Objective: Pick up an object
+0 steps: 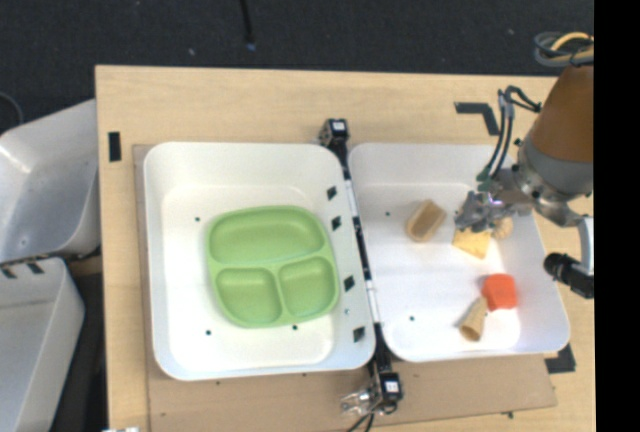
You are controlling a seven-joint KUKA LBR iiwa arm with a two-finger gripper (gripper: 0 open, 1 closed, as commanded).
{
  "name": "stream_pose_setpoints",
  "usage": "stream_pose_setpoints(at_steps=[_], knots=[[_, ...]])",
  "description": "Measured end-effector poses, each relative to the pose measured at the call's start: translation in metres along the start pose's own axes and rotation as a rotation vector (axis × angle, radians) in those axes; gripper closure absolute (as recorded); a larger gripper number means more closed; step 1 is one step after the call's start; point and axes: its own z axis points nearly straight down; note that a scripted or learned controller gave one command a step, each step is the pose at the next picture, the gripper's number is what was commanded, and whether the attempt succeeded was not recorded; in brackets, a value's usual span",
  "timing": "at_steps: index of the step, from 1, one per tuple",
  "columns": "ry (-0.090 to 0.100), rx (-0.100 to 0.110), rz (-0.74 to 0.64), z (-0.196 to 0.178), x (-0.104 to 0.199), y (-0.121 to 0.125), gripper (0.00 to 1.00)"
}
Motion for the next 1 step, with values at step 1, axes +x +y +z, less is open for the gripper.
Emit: stream_pose_setpoints(at_steps=[1], knots=[[-0.001, -0.002, -0.001, -0.0595, 0.0005, -0.0066, 1.0]])
